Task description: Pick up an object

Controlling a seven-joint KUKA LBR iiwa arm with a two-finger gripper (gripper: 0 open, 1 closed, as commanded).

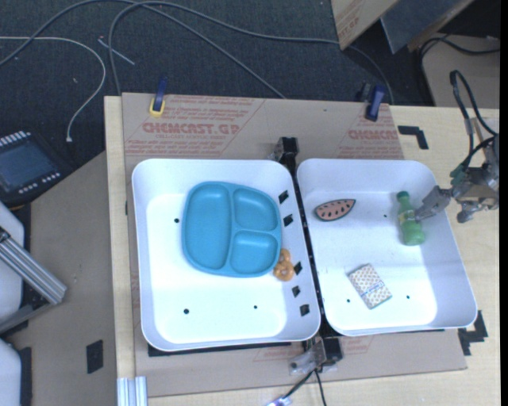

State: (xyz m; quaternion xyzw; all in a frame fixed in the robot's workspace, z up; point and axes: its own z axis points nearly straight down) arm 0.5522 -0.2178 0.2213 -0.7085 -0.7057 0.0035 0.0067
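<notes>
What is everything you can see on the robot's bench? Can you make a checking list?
Surface: bench bears left bin and right bin.
Job's things: blue plate and orange lump in left bin; green toy, brown slice, patterned packet in right bin.
Clutter: nothing seen.
Hand: hand beside green toy, holding nothing clearly.
Cables: white cables on floor.
Surroundings: cardboard box, screen.

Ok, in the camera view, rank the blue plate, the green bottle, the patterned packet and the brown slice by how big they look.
1. blue plate, by far the largest.
2. patterned packet.
3. green bottle and brown slice: these look too close in size to rank, and the gripper sits right beside the bottle.
</notes>
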